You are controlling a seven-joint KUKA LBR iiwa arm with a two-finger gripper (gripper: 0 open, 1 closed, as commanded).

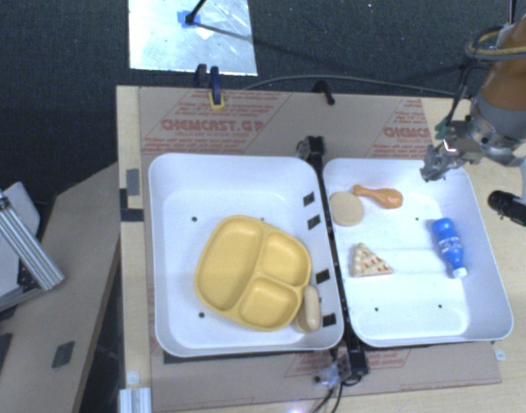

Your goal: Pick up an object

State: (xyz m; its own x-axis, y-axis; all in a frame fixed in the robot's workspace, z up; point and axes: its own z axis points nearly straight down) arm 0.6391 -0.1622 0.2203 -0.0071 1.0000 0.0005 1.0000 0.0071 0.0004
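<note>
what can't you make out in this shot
All in the camera view:
- arm: cut off by the right edge.
- gripper: small and blurred; its height over the right bin is unclear.
- bottle: label too small to read.
- wedge: too small to tell what food it is.
- roll: touching the tray or just beside it, unclear.

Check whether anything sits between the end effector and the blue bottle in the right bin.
Nothing visible does. The end effector hangs over the far corner of the right bin; only bare bin floor separates it from the blue bottle. The drumstick and pizza slice lie off to the side.
</note>
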